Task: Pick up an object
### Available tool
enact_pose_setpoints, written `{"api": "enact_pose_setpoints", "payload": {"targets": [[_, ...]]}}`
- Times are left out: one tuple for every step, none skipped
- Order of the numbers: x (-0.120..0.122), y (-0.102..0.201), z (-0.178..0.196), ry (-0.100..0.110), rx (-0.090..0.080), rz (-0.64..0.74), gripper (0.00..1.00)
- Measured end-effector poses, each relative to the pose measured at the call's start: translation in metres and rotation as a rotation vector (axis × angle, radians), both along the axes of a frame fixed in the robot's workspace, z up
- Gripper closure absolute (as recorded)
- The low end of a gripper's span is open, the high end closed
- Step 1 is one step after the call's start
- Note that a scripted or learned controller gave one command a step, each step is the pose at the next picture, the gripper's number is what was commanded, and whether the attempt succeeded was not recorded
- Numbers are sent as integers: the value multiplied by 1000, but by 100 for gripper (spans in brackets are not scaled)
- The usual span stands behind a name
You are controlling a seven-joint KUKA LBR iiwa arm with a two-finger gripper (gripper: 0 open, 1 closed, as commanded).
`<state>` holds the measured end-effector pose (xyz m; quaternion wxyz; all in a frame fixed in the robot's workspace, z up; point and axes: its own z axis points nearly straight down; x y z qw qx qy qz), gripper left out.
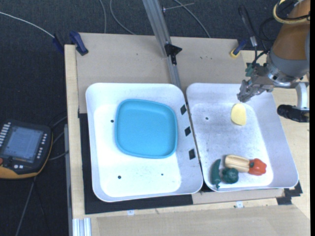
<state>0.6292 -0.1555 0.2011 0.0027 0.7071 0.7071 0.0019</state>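
A pale yellow, lemon-like object [238, 114] lies in the upper middle of the right bin [216, 132]. My gripper [244, 97] hangs just above and slightly right of it, fingertips pointing down-left at the object's top edge. Nothing shows between the fingers. Along the right bin's front edge lie a tan bun-like piece [236, 162], a red pepper-like piece [257, 167] and a dark green piece [224, 174], close together.
A blue plate [146, 128] rests in the left bin [101, 132]. A metal pole [160, 23] slants over the gap between the bins. A handheld controller [22, 149] lies on the floor at left. Cables run across the floor behind the bench.
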Motion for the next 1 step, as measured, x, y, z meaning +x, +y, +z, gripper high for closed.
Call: {"api": "enact_pose_setpoints", "payload": {"targets": [[-3,5,45,1,0,1,100]]}}
